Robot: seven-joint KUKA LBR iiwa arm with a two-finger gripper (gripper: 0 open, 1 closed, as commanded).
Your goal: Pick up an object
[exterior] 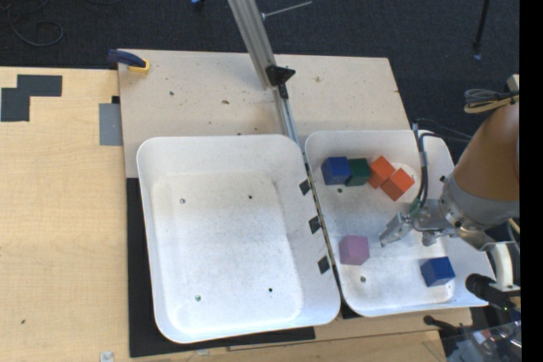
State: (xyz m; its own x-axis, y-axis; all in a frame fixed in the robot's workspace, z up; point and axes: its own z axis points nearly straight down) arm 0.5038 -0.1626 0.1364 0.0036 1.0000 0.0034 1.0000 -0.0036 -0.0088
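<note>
6 blocks sit in the right bin (441, 150), none of them between the fingers. Gripper (405, 229) hangs over the middle of that bin, wrist coming in from the right edge. Fingers look spread and bare, but they're small and dark against the white floor, so treat that as likely, not certain.

Nearest out from the tips:
- purple block (354, 250), just left and a bit below, standing alone on bare floor
- lower blue block (438, 270), right and below, near the bin's front rim, partly under the wrist
- cluster at the back: blue block (336, 169) touching a dark green block (358, 173), then 2 orange blocks (389, 176) pressed together

Left bin (225, 237) has no blocks. Aluminium rail (251, 25) runs up from the divider between the bins.

My call: go for purple. It has free floor on every side, so both fingers can drop past it without nudging a neighbour. Centre over it, square the jaws to its faces, descend until the tips reach near the floor, then close. Back cluster is a poor pick, since a finger would likely land on the adjacent block. Purple is fairly near the divider wall, so watch the left finger's clearance there.
</note>
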